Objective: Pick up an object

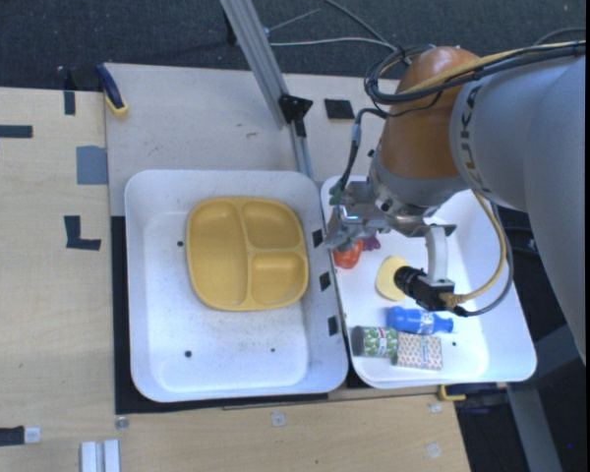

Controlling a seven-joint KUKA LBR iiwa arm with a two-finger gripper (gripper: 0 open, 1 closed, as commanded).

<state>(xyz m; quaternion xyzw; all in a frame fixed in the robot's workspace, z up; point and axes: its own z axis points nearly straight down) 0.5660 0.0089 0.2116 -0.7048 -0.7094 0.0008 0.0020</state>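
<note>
Fixed overhead view, slanted, of a tabletop with two shallow white bins side by side. Left bin: one yellow divided plate, three compartments, lying flat near the bin's centre and upper half. Right bin: several small objects, partly overshadowed by the grey arm with its orange band, entering from the right. Tool lowered over the upper left corner of the right bin, close to the shared wall between bins. Small orange-red object directly under the tool tips, touching or nearly so; grasp not discernible, and open or closed condition of the tool impossible to tell. Small purple piece just beside it. Yellow round object nearer the bin centre, partly behind a black fitting. Blue object below that, and a green-and-white patterned packet beside the lower edge. Metal pole slanting across the upper tabletop.
</note>
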